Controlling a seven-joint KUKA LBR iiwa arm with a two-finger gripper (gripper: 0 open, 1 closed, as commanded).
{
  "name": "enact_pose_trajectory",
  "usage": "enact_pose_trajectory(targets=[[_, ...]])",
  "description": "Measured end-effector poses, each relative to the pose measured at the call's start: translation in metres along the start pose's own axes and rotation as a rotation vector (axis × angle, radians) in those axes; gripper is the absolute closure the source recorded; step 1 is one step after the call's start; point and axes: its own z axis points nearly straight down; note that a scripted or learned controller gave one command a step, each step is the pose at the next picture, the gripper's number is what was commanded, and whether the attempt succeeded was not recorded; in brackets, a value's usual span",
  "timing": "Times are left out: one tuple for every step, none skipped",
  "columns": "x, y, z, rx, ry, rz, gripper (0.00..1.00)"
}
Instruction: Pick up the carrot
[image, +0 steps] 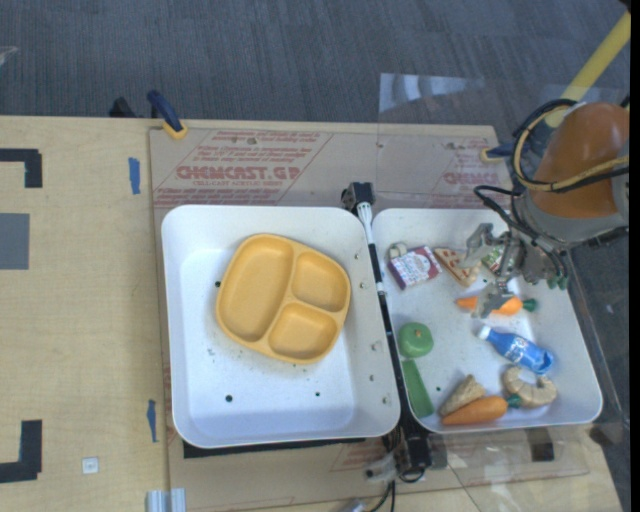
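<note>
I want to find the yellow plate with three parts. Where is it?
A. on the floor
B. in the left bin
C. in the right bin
B: the yellow divided plate lies in the left bin, apart from the toy food in the right bin.

Glossy plastic tray, smooth bins

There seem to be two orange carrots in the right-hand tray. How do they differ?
The big carrot lies at the near edge of the right bin, beside a bread-like piece; the small carrot lies farther back, under the gripper. The big carrot is clearly longer and thicker. The small carrot shows a green tip, while the big carrot's end is tucked against other toys. Both are orange and lie flat.
</note>
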Motion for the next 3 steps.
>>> enact_pose_trajectory(targets=[[-0.006, -0.011, 0.005, -0.003, -0.017, 0.053, 0.00], [0.023, -0.006, 0.004, 0.003, -0.025, 0.073, 0.00], [0.021, 0.013, 0.004, 0.010, -0.024, 0.075, 0.00]])
